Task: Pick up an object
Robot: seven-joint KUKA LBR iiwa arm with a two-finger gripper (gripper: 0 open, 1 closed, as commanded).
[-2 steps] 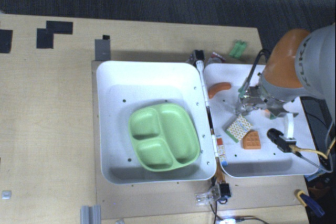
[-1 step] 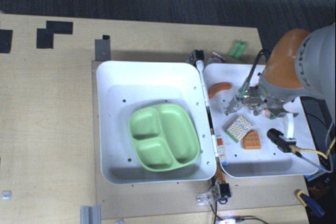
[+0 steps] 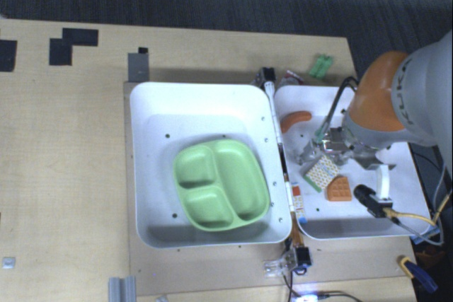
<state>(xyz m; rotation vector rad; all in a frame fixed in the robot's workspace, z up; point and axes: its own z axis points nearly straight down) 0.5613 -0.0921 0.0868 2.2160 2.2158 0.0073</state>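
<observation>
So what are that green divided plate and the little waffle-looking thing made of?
The green divided plate looks like moulded plastic: one even pale green, smooth, with soft rounded compartments and a dull sheen. The orange waffle piece is probably toy plastic or rubber, judging by its flat colour and neat grid, though it is too small to be sure.

The pale wooden counter (image 3: 64,173) carries two shallow white bins set side by side and touching: the left bin (image 3: 152,117) and the right bin (image 3: 407,180). Black patches (image 3: 72,44) mark its far left part. A small green object (image 3: 320,66) lies on the counter just beyond the right bin's far rim, and cables (image 3: 297,262) trail along its near edge.
</observation>
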